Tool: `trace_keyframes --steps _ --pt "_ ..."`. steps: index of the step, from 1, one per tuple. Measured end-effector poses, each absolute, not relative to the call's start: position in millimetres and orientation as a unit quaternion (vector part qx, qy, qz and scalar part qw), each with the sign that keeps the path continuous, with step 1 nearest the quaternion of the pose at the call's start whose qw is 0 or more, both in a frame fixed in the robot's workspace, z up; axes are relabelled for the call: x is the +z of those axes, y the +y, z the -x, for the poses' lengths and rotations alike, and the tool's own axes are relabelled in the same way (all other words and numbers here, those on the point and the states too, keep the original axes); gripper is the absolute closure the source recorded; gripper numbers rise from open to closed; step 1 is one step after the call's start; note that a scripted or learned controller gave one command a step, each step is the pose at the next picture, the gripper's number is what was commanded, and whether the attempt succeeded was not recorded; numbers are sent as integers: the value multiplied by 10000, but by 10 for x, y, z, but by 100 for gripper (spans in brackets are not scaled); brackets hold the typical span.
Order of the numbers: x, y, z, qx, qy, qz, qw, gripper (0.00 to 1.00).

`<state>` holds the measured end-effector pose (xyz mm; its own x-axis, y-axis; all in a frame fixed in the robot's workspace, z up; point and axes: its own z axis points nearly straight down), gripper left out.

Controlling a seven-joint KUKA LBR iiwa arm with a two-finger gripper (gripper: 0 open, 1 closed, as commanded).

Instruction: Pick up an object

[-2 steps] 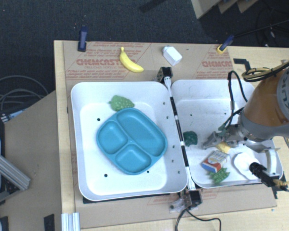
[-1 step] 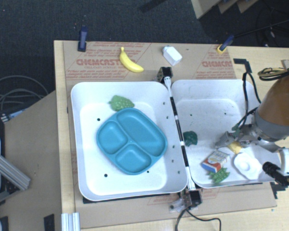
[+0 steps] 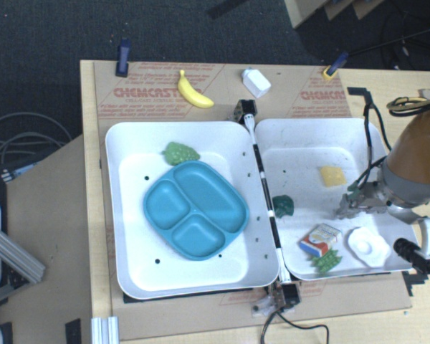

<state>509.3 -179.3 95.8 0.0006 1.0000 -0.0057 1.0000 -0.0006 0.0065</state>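
Nearest, in the right bin (image 3: 301, 138), we note a carton (image 3: 319, 239) beside a green piece (image 3: 327, 261). The end effector (image 3: 352, 205) hangs just above them; its grip state we cannot tell. We advise descending squarely onto the carton. Farther off lies a yellow block (image 3: 332, 175).

Arm (image 3: 416, 156) cut off at right edge; tool (image 3: 347, 208) fingers unclear.

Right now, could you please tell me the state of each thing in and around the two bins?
Blue three-compartment plastic tray: flat in left bin, tilted askew.
Green leafy toy: lying at the tray's far edge.
Yellow banana: lying on the cardboard behind the bins.
Yellow sponge-like block: lying in right bin.
Tool: low in right bin, nothing visibly held.
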Motion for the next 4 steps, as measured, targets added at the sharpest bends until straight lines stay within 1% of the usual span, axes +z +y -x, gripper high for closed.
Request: trace_keyframes --steps 1,2,3,4 --pt "957 -1793 -5092 2 7069 -7073 42 0" --pt "847 -1708 -5750 3 7078 -7064 7 0" --pt "1471 -2125 -5833 2 7071 -7071 17 0" --pt "862 -1683 -6017 2 7078 -7064 0 0"
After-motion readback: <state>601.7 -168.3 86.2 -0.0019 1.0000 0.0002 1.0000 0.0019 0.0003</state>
